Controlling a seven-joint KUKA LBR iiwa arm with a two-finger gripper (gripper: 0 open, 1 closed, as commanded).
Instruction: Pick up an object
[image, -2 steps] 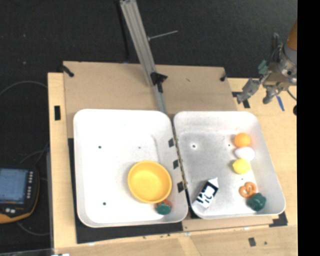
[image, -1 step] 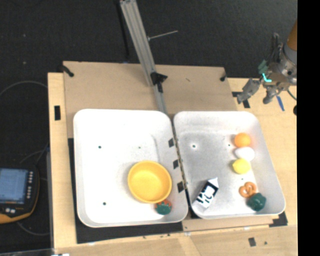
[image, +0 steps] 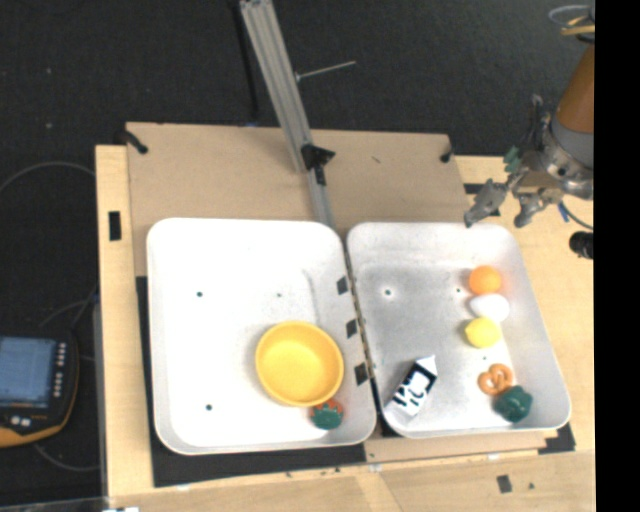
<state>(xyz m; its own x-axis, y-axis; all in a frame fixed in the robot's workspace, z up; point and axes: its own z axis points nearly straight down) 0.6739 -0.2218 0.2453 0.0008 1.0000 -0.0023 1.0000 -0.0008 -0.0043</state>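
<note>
I see the arm (image: 575, 100) cut off at the right edge; just its orange band and wrist are in frame. The pincer (image: 505, 205) is small and blurred over the bench's (image: 230, 165) far right corner; I cannot tell how its jaws stand. The yellow bowl (image: 299, 362) hides part of a small green-and-red object (image: 327, 414); type unclear. Print on the black-and-white carton (image: 413, 386) is too small to read.

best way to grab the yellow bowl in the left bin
Probably by its rim. The yellow bowl sits upright, mouth open upward, so come straight down with one finger inside and one outside. Pick the rim's far-left part: the near-right edge is crowded by a small green and orange object and the bin wall.
</note>
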